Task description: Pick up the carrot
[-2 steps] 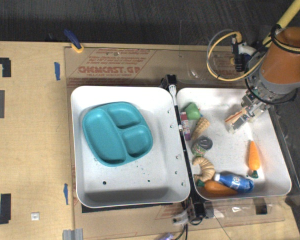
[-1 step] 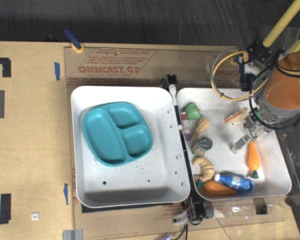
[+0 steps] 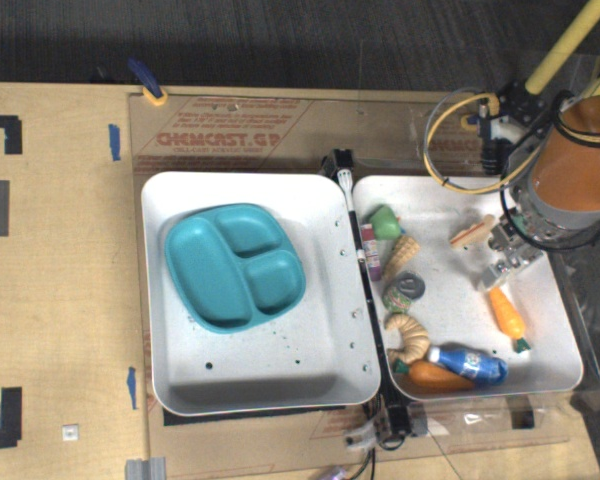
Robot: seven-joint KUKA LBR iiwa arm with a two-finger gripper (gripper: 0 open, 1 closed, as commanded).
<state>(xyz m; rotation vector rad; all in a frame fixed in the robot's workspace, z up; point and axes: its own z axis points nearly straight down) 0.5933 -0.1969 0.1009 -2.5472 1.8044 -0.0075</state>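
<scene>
The carrot (image 3: 506,314), orange with a small green end, lies flat near the right wall of the right bin (image 3: 560,363). Its green end points toward the bin's front right. My gripper (image 3: 504,256) hangs just above and behind the carrot's orange tip, close to it. The grey arm with its orange band (image 3: 578,163) rises behind the gripper. Nothing shows in the gripper's grasp; the carrot rests on the bin floor.
The right bin also holds a blue bottle (image 3: 468,363) over an orange toy (image 3: 428,375), a croissant-like piece (image 3: 412,334), a grey disc (image 3: 410,288), a cone (image 3: 402,252), a green toy (image 3: 385,222) and a tan stick (image 3: 470,233). A teal divided plate (image 3: 235,264) lies in the left bin (image 3: 310,368).
</scene>
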